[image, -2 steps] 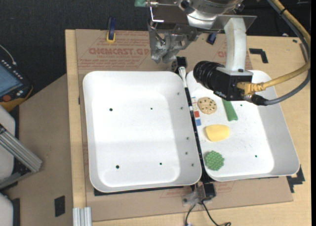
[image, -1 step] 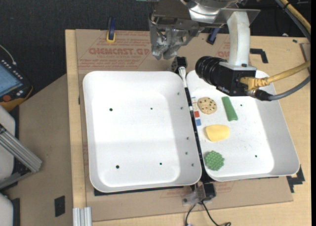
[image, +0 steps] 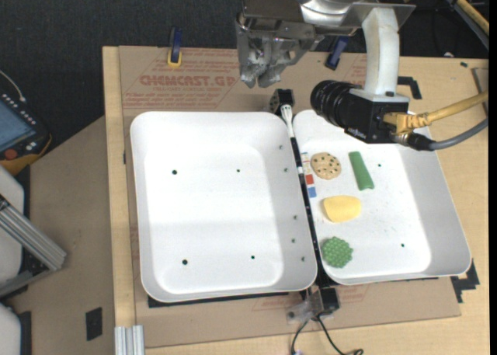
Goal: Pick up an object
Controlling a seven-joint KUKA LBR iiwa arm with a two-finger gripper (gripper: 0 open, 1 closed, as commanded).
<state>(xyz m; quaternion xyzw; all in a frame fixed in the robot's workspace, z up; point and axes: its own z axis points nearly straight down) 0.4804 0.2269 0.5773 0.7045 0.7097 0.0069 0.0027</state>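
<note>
My gripper [image: 262, 74] hangs high above the back edge of the bench, over the cardboard behind the two bins, far from every object. The right bin [image: 419, 214] holds a round brown cookie [image: 325, 165], a green stick [image: 360, 170] standing lengthwise beside it, a yellow lump [image: 342, 208] below them, and a bumpy green ball [image: 337, 251] near the front left corner. A small red and blue piece [image: 311, 183] lies against the bin's left wall. Nothing is seen between the fingers.
The left bin [image: 210, 206] lies beside the right one, sharing a black divider edge. A black cylindrical camera unit [image: 353, 113] with a yellow cable juts over the right bin's back edge. Blue clamps [image: 175, 46] sit on the cardboard's rear.
</note>
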